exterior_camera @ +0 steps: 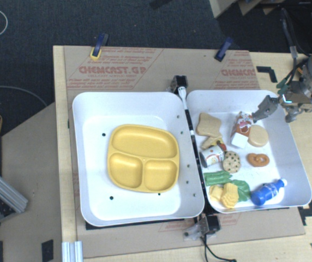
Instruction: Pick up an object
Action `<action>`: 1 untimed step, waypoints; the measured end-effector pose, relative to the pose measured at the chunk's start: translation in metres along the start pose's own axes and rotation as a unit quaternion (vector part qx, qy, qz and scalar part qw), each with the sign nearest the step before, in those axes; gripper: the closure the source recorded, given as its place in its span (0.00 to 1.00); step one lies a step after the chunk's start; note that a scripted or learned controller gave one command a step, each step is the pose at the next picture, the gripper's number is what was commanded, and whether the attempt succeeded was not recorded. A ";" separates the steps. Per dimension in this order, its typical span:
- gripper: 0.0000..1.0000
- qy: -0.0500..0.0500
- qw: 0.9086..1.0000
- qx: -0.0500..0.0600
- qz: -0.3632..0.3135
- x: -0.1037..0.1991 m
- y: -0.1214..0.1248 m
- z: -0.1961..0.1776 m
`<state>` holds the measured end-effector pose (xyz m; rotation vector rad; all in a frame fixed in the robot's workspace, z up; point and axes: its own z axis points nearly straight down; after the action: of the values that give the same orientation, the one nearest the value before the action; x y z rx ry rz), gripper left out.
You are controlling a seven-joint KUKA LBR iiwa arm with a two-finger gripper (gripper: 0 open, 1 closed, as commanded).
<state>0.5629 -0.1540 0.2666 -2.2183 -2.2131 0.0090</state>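
We see a divided tray (143,158) in the left bin (85,146); toy foods (229,162) crowd the right bin (298,168)

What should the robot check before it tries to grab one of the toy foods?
1. Gripper placed over the right bin: ok, it sits near the bin's upper right edge.
2. Nothing between the fingers yet: ok, none of the toys is held.
3. A toy close by to aim for: ok, the red and white packet and the round tan bun lie nearest.
4. Room around the target: not ok, packet and bun touch each other.
5. An easier, separate toy: ok, the pretzel and the blue bottle lie apart.
6. Yellow divided plate in the left bin out of the way: ok.
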 end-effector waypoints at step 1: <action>0.00 -0.001 1.000 -0.005 -0.001 0.000 0.002 -0.006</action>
<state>0.5649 -0.1539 0.2721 -2.2222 -2.2219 -0.0003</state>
